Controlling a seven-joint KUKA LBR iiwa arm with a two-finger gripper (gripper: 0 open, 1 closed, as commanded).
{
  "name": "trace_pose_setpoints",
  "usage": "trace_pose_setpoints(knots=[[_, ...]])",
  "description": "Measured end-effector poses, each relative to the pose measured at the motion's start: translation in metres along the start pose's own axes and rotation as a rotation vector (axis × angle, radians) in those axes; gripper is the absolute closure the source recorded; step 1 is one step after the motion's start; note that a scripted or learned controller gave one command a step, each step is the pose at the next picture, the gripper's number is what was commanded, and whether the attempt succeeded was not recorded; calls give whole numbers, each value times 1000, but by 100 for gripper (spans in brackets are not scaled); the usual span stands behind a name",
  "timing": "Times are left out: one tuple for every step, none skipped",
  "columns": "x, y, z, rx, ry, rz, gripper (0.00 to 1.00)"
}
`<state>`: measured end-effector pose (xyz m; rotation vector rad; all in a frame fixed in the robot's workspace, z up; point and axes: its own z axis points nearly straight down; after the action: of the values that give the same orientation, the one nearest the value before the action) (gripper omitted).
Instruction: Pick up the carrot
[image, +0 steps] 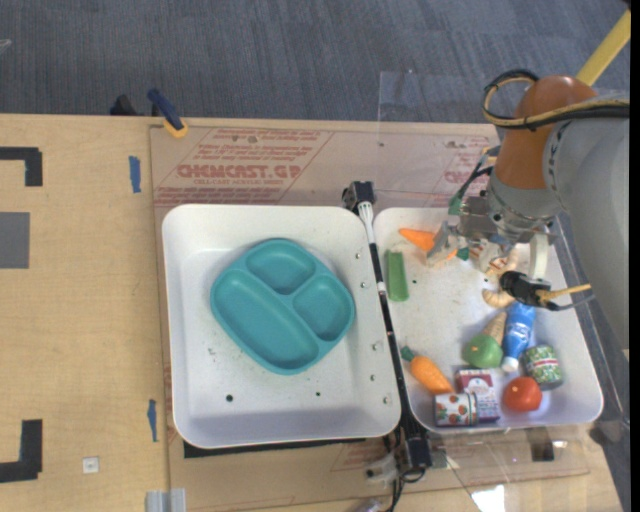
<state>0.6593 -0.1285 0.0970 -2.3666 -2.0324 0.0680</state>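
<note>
A wooden worktop (80, 330) seen from above carries two shallow white bins side by side. The left bin (200, 400) sits in the middle of the frame and holds a teal divided plate (283, 304), tilted diagonally, with three compartments.

The right bin (580, 400) sits at the right of the frame and holds a scatter of toy food. There are two carrots. One carrot (430, 374) lies near the bin's lower left, orange with a small green top pointing to the upper left, just left of a small red and white carton (468, 406). A second, smaller carrot (417, 238) lies at the upper left of the bin, its tip pointing left. A green stick-shaped piece (397, 276) lies along the bin's left wall, between the two carrots.

In the lower right of the bin are a green apple (483, 351), a blue bottle (519, 333), a red tomato (522, 394) and a round green and red item (545, 364).

The grey arm with its orange band (540, 120) reaches in from the upper right. Its tool (447, 245) hangs over the upper part of the right bin, just right of the smaller carrot. I cannot tell whether the tool is open or closed, or whether it touches that carrot.
</note>
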Motion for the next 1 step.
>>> trace_pose_setpoints(knots=[[19,-6,8,10,-9,190,0]])
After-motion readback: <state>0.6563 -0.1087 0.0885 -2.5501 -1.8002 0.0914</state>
